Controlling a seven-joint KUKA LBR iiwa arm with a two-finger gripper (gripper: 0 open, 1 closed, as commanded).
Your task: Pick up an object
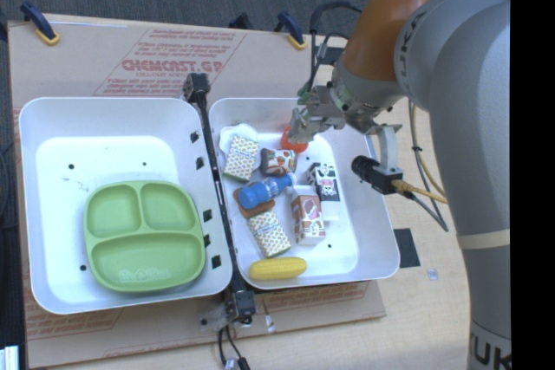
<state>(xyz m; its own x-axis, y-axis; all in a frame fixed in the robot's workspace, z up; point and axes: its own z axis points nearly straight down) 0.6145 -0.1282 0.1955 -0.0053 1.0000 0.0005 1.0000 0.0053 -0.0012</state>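
Camera view, looking down at a slant. On the counter, two white bins side by side. In the left bin (35, 186), just a green divided plate (143, 234). In the right bin (368, 251), a loose heap of small toy groceries: a blue bottle (263, 192), a yellow corn-like piece (277, 269) near the front wall, two patterned cartons (242, 156) (270, 234), a brown-and-white carton (307, 217) and a black-and-white carton (326, 182).

Jaws low at the bin's far side, right over a small orange-red piece (292, 139) next to the black-and-white carton. Cannot tell whether released, clenched or grasping anything, since the wrist hides the tips.

Probably light, hollow plastic or card throughout: stiff enough to pinch, smooth enough to slip. Best taken across the narrow sides, near the middle. Judging by the crowding, likely to nudge neighbours. Bottle and corn round, so prone to roll. Cartons flatter, and probably the safer grip.
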